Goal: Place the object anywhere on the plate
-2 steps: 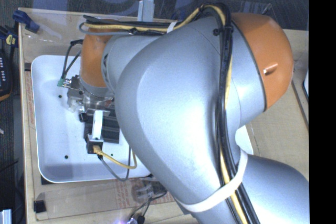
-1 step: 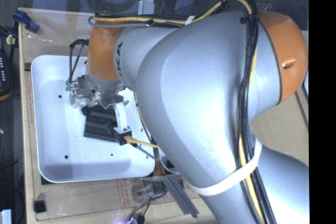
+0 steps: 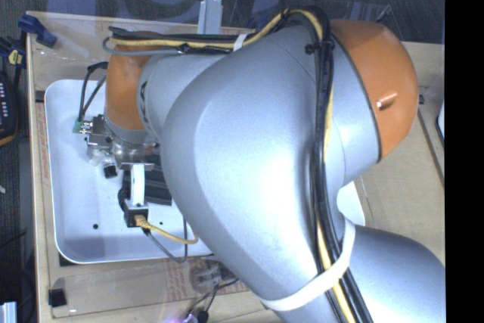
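Object is hiding from us; our claw (image 3: 102,150) is hovering over the left white bin (image 3: 76,212), and we are failing to tell whether it is open or closed.

White bin (image 3: 68,163), grey-and-orange arm (image 3: 249,163)

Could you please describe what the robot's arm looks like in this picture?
The arm has smooth, rounded grey casings, a large orange section at one joint and an orange band above the wrist. Black and yellow cables run along it, crossed by a white strap. Silvery metal fittings sit at the wrist.
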`<act>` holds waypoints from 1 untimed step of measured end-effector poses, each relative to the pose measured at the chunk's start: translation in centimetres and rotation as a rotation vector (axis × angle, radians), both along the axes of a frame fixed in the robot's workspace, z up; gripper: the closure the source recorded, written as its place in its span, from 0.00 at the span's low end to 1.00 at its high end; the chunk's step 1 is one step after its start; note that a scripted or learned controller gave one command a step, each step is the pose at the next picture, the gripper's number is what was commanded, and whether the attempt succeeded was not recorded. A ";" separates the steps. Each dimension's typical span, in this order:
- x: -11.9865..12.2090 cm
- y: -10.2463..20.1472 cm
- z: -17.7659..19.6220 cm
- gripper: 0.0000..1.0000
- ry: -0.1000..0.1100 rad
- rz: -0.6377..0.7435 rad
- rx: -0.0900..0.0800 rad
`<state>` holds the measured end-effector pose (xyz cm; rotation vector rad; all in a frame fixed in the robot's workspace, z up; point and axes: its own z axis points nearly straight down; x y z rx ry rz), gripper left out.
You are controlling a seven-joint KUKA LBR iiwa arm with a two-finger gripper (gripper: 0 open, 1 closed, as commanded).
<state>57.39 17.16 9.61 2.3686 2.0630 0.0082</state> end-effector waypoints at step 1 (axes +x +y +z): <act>-0.3 -0.2 -0.4 0.00 0.009 -0.001 -0.004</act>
